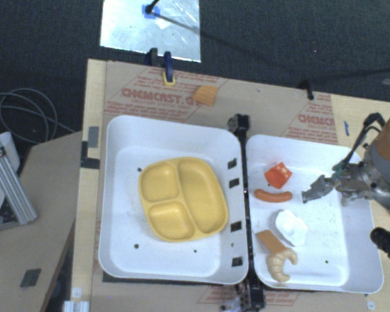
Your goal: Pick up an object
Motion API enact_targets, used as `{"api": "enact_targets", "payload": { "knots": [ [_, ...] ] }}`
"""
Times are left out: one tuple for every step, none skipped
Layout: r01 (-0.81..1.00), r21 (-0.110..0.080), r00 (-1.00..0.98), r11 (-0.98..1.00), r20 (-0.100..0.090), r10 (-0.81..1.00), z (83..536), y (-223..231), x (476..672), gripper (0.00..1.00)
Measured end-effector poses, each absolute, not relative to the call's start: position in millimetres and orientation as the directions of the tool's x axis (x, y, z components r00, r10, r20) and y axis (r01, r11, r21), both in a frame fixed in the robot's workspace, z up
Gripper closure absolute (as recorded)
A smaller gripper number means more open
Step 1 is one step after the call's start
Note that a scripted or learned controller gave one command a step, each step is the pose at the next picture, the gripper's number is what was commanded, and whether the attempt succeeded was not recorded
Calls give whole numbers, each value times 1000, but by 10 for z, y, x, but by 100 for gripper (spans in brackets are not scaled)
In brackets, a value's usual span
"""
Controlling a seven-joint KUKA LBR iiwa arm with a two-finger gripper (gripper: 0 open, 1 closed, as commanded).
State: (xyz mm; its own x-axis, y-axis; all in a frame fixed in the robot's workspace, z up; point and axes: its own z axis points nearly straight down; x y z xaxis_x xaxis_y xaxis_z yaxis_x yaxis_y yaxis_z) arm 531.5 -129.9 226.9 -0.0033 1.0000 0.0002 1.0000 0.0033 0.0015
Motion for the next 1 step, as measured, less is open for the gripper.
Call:
{"api": "enact_targets", "payload": {
  "knots": [
    [1000,8,-6,6,-4,1000,819,-891,5207,0]
  ]
}}
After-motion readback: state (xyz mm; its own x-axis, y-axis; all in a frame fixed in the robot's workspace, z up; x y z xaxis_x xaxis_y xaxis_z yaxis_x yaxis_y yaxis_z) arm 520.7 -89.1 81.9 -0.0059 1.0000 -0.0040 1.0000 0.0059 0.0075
